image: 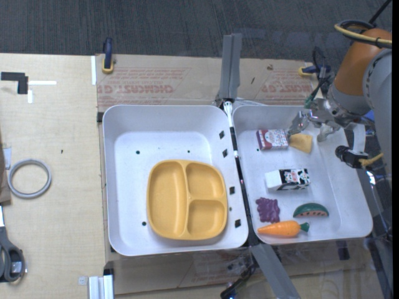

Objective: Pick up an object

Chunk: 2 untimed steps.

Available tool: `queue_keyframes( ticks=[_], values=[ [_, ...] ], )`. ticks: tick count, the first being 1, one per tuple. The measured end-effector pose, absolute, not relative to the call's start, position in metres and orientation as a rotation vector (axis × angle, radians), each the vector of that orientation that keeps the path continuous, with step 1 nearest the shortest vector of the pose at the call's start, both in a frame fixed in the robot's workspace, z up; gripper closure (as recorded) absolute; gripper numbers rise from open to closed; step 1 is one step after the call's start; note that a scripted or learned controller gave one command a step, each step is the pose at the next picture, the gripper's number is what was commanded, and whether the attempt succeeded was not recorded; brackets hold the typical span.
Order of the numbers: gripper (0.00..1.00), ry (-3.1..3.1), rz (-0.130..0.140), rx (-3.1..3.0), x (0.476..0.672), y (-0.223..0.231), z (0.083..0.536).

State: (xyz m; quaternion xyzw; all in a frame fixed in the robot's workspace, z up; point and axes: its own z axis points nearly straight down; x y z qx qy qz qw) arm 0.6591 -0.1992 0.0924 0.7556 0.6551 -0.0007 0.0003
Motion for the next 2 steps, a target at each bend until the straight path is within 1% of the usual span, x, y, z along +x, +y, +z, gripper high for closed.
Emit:
queue_keyframes(
  ticks=[1, 2],
  values=[
    [0.00, 1.573, -0.003, 2.721, 0.644, -0.199, 0.092],
    [0.00, 1.152, -0.004, 2.922, 0.659, -0.189, 0.149]
  ],
)
